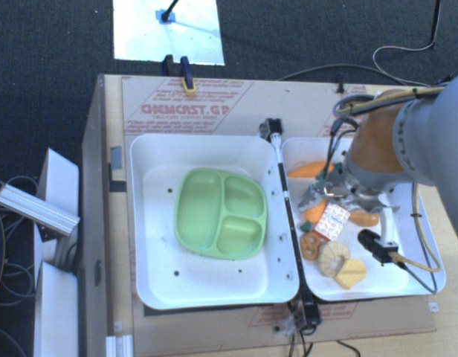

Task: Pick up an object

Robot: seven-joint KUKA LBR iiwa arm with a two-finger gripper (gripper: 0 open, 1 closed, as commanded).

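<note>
The right bin (430,274) holds several toy foods. A long orange carrot (305,170) lies at its far left. Below it are a small orange piece (314,213), a red-and-white packet (333,222), an orange sausage (364,218), a brown pretzel (310,246), a pale round biscuit (334,255) and a yellow cheese wedge (352,274). My gripper (320,195) hangs low over the bin's left part, between the carrot and the small orange piece, just above the packet. The wrist hides what lies directly beneath it.
The left bin (155,199) holds a green divided plate (220,213). A black ridge (285,192) separates the two bins. A black cable fitting (378,248) and yellow cable (422,262) trail from the arm over the right bin's near side.
</note>
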